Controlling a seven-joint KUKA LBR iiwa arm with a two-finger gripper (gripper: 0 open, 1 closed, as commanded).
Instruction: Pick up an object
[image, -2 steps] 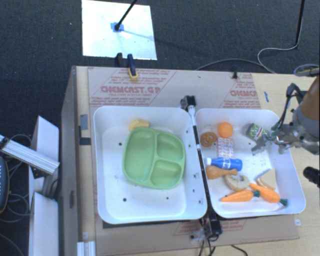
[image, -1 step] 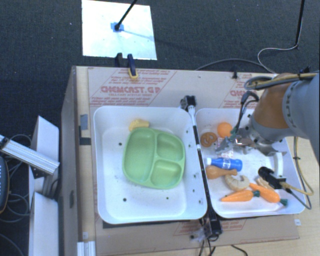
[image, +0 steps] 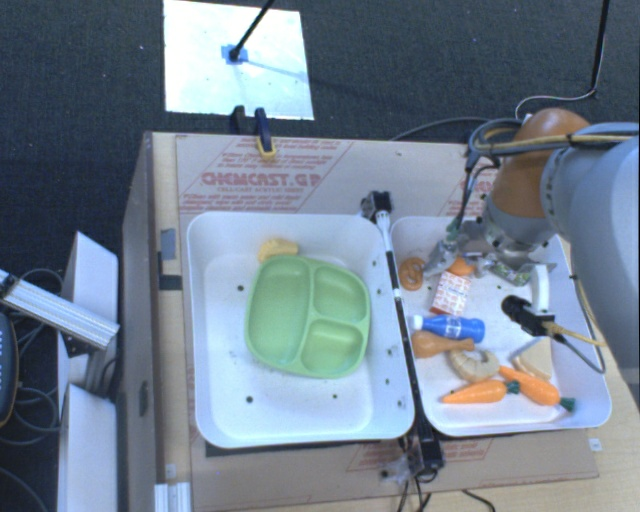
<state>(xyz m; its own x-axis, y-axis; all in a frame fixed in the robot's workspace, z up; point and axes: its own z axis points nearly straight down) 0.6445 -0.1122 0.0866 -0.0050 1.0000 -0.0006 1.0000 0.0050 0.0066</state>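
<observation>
My gripper hangs low over the back of the right bin, its grey fingers spread open on either side of the orange cap of a small bottle with a red-and-white label. The bottle lies on the bin floor and is not lifted. A brown pretzel rests just left of it. Closer to the front lie a blue bottle, a chicken drumstick, a pale bagel and two orange carrots.
The left bin holds a green divided plate with a yellow toy behind it. A bread slice sits near the right bin's right side. A ridge separates the bins.
</observation>
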